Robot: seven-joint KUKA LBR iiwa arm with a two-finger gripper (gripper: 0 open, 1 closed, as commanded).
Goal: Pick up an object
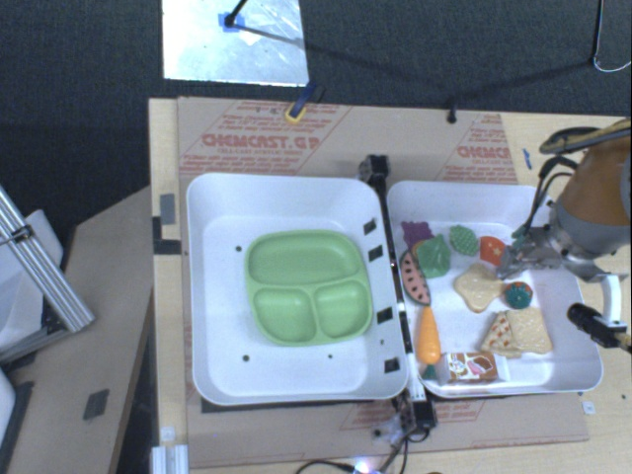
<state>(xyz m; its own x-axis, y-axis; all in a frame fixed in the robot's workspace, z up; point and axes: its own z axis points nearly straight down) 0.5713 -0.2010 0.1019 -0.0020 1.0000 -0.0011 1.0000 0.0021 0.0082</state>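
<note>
The right bin (553,368) holds several toy foods: a watermelon slice (414,276), a green leafy piece (434,256), a purple piece (416,232), a green round piece (463,238), a red-orange piece (492,249), a beige bone-shaped cookie (477,287), a teal and red ball (517,293), a pizza slice (506,335), a carrot (428,336) and a brown packet (468,366). My gripper (517,258) reaches in from the right, low over the bin between the red-orange piece and the teal ball, just above the cookie's right end.
The left bin (212,265) holds a green three-compartment tray (306,286). Black clips line the divider between the bins (385,265). The arm's orange band (597,186) hangs over the right bin's far right edge.
</note>
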